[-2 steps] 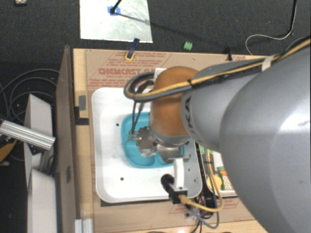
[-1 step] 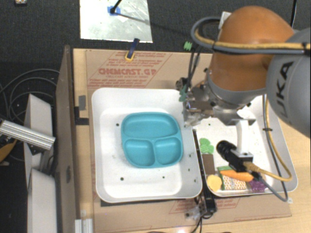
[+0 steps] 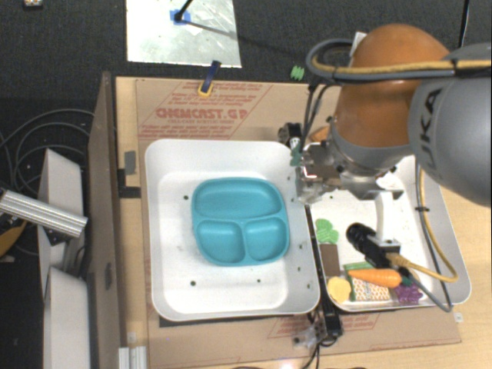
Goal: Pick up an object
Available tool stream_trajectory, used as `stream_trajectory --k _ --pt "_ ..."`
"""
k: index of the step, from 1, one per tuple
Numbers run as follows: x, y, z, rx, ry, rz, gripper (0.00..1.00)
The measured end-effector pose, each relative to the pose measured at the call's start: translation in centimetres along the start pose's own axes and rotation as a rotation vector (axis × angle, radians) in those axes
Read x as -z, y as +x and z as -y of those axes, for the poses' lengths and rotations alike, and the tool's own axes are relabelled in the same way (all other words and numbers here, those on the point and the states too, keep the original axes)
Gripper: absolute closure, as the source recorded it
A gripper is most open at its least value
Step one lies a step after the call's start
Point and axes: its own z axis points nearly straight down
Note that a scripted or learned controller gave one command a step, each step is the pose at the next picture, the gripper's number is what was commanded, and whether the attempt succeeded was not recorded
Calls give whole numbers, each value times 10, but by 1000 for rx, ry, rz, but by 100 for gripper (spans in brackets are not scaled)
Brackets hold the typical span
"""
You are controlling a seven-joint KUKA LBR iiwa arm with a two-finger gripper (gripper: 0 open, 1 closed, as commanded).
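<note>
- Arm (image 3: pixel 400 91) with its orange band rises closest to the lens and covers the upper part of the right bin (image 3: pixel 406 223).
- Gripper (image 3: pixel 310 177) sits low at the far left corner of the right bin, right by the wall shared with the left bin (image 3: pixel 173 206).
- Gripper state: cannot tell, since the wrist body blocks the tips. Nothing visibly held.
- Task objects all lie in the near end of the right bin, apart from the gripper and toward the camera from it.
- Green piece (image 3: pixel 324 230) is the closest object to the gripper, just below it along the left wall.
- Dark brown strip (image 3: pixel 330 258) lies just past the green piece, against the same wall.
- Yellow piece (image 3: pixel 339 288) is in the near left corner.
- Orange carrot (image 3: pixel 376 277) lies on its side, right of the yellow piece, with a patterned block (image 3: pixel 369 292) touching it on the near side.
- Purple grapes (image 3: pixel 411 294) sit at the carrot's right end, farthest from the gripper.
- Teal divided plate (image 3: pixel 240 220) lies flat in the middle of the left bin, beside the gripper but not touching it.
</note>
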Motion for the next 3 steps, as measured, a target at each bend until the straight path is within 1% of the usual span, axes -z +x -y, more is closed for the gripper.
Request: stream_trajectory --k 1,2,3 --pt "-41 59 25 10 2 -2 100" --pt "-96 113 25 8 2 -2 100" --pt "-101 120 24 7 1 -1 100"
